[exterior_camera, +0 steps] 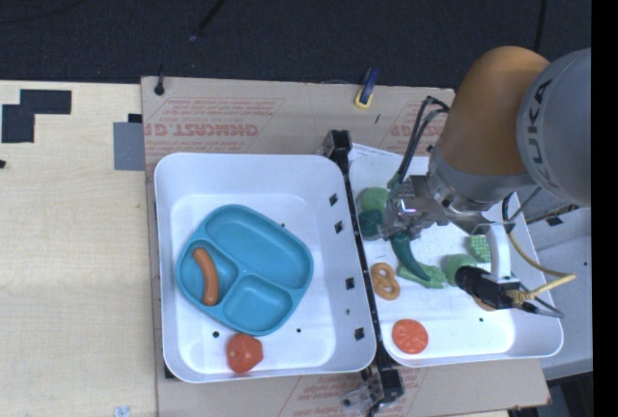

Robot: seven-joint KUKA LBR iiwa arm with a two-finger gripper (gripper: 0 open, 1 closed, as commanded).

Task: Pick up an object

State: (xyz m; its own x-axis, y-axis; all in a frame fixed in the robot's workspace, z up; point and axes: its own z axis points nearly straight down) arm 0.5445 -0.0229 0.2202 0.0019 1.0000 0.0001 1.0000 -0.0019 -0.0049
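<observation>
**Arm low over the right bin, gripper above a curved green piece**

From my remote seat I see the arm (502, 121) reaching in from the right. Its smooth orange band is rounded like a dome, and the grey metal wrist below it is bent down into the right bin (454, 346). The gripper (404, 220) hangs over the upper left part of that bin. I cannot tell whether it is open or closed, because the wrist and cables crowd it.

The dark green curved piece (413, 265) lies just below the gripper, hooked like a pepper or a pod and glossy like plastic. Its upper end runs up to the gripper, and I cannot tell whether the two touch.

A rounded green lump (370, 205) sits beside the gripper against the bin's left wall. Near the curved piece lie a small tan pretzel (385, 281) with open loops and a flat orange-red disc (410, 336) towards the front. A pale green piece with a checked surface (480, 243) lies to the right.

The left bin (241, 166) holds a matte blue divided plate (266, 256). An orange sausage (206, 275) rests in the plate's left compartment. A red, tomato-like ball (243, 353) sits on the bin floor just in front of the plate.
</observation>
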